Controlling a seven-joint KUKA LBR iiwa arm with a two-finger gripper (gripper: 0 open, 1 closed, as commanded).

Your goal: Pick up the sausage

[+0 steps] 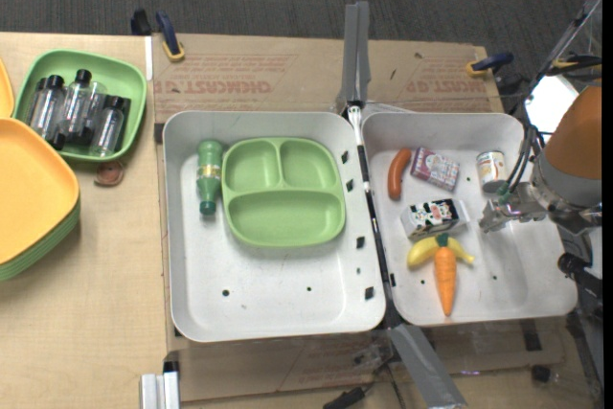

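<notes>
Sausage [397,173], red-orange, lying near the left wall of the right bin [536,302], just left of a small pink packet [434,168]. Worktop [86,321] of light wood carrying both bins. Left bin [278,302] holding a green divided plate [283,191] with a green bottle [209,175] beside it. Grey arm [575,177] reaching in from the right. Carrot [445,278] touching a banana [426,251]. Pincer [496,206] low over the right bin, well apart from the sausage; whether spread or pressed together, cannot tell.

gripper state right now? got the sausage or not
gripper: cannot be told whether open or shut; it sits over the right bin near the can, apart from the sausage, which lies in the bin.
</notes>
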